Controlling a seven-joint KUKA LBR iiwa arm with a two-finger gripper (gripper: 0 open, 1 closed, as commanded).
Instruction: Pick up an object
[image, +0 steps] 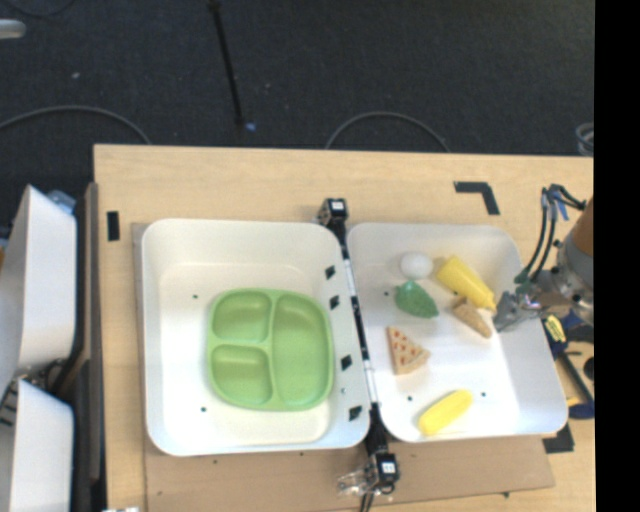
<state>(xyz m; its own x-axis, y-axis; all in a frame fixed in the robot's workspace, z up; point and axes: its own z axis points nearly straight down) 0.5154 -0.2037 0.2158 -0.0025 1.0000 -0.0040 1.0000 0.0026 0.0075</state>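
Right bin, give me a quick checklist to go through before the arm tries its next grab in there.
1. Objects in the right bin: ok, white ball, green piece, pizza slice, two yellow pieces.
2. Gripper position: ok, at the bin's right side by the tan wedge.
3. Something held: cannot tell.
4. Targets apart: not ok, wedge touches the upper yellow piece.
5. Green tray out of the way: ok, left bin.

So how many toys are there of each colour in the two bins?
Yellow: 2, a long piece and a corn-like piece
Green: 2, the divided plate and a leafy piece
White: 1, a ball
Tan or brown: 2, a pizza slice and a wedge
Total: 7
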